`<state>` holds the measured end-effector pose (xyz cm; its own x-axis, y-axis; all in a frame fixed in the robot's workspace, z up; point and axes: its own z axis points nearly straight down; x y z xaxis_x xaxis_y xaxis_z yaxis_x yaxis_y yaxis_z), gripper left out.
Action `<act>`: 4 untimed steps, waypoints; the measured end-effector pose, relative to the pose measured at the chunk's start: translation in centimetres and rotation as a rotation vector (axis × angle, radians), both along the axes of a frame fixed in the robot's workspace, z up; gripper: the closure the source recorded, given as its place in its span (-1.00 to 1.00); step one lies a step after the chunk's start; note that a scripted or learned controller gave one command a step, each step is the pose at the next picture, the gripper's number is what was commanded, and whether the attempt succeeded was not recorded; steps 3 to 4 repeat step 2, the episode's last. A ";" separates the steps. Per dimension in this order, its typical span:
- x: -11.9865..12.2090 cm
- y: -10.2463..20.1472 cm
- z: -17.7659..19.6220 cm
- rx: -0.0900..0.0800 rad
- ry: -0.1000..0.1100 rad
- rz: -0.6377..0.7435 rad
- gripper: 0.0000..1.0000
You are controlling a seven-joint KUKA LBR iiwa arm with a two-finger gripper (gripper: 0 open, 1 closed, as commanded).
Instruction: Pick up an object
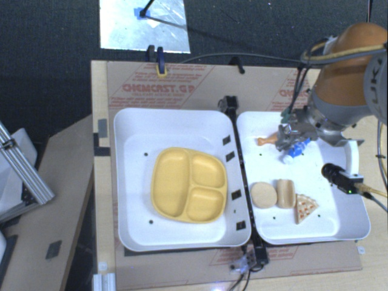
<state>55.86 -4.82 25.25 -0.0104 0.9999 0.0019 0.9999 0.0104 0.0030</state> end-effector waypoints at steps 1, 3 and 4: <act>0.5 6.0 -1.4 0.000 0.002 0.000 1.00; 0.8 11.7 -2.7 0.000 0.003 0.000 1.00; 0.8 11.7 -2.7 0.000 0.003 0.000 1.00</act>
